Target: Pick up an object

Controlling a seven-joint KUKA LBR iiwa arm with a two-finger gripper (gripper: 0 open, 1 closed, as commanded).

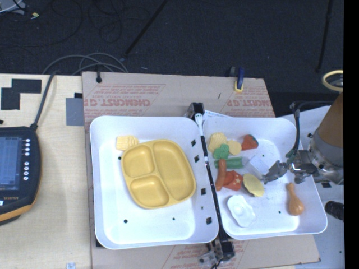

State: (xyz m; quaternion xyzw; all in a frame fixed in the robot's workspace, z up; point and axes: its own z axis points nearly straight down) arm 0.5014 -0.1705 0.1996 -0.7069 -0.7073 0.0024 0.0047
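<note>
- Toy food pieces (231, 161), smooth plastic in rounded shapes, crowd the right bin (280, 227) toward its left wall.
- Pincer (273, 174) hangs over that bin's middle; its finger spread cannot be told.
- Glossy yellow three-compartment tray (158, 172) with rounded corners fills the left bin (106, 217).
- Orange drumstick shape (294, 200) lies near the right bin's right edge.

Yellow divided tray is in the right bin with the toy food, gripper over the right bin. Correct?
Not quite. The camera view shows the yellow divided tray in the left bin, apart from the toy food. The gripper is over the right bin, as you said.
</note>
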